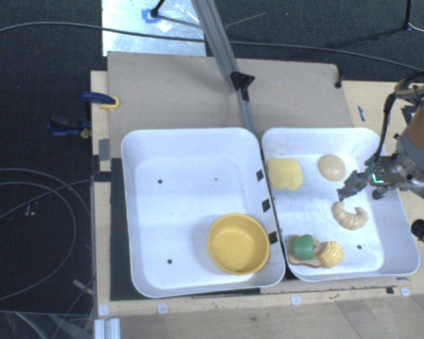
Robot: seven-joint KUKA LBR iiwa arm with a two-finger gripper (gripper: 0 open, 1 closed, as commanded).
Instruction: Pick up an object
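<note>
Hovering over the right bin [402, 256], the gripper [361, 187] sits near its right edge with fingers spread apart, nothing between them. The croissant [350, 216] lies just beneath it; a round bun [331, 167] to the left. Yellow lump [285, 173] far-left, a corn-and-green toy [315, 250] near. A yellow bowl [238, 243] sits in the left bin [190, 154].

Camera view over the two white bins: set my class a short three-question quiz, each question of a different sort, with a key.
1. True or false: the yellow bowl lies in the left bin.
2. Which item lies nearest the gripper? A) croissant B) yellow bowl C) corn piece
3. Fill in: the round beige item lies in the ____ bin.

Key: 1 true; 2 A; 3 right.
</note>
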